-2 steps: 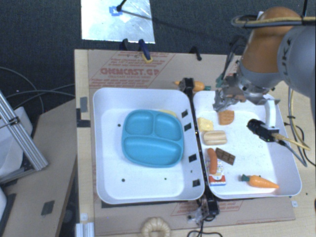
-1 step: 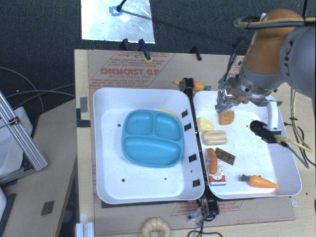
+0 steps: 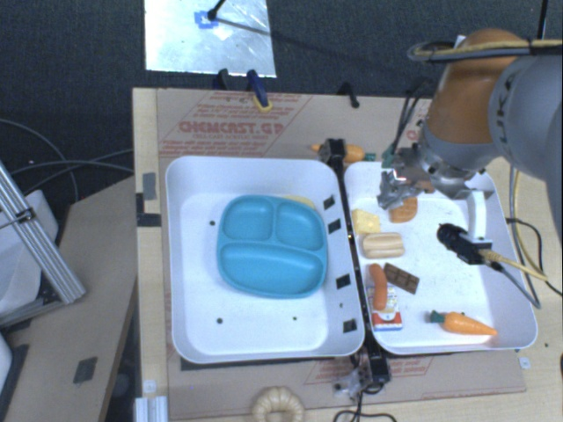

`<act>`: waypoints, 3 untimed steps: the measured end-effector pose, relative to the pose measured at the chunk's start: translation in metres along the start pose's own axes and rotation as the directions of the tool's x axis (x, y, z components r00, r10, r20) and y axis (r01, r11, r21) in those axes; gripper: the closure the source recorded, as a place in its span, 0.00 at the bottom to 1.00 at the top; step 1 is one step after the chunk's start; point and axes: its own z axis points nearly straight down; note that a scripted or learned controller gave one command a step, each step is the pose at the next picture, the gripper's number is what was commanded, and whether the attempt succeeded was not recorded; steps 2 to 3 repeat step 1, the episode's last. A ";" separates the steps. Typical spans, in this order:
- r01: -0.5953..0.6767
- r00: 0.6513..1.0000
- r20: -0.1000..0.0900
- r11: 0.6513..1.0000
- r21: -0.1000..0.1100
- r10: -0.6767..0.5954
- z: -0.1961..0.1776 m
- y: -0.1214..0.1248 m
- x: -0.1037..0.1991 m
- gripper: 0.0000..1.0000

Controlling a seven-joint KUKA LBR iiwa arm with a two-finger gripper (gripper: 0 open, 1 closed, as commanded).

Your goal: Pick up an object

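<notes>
Pincer (image 3: 395, 192) down in upper part of right bin (image 3: 506, 236), right over an orange bun (image 3: 405, 210). Can't tell if clamped, nothing visibly lifted yet. Pick pending.

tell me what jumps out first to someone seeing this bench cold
The bright blue divided tray lying flat in the left bin draws the eye first. Next is the grey and orange arm reaching in from the right, its pincer low over the far end of the right bin, beside a small orange-brown piece. An orange carrot lies near that bin's front right corner.
</notes>
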 end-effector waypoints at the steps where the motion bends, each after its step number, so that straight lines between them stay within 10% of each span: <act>1: 0.004 1.000 -0.001 1.000 -0.002 -0.004 -0.020 0.002 0.002 1.00; 3: 0.004 1.000 -0.001 1.000 -0.002 -0.004 -0.020 0.002 0.002 1.00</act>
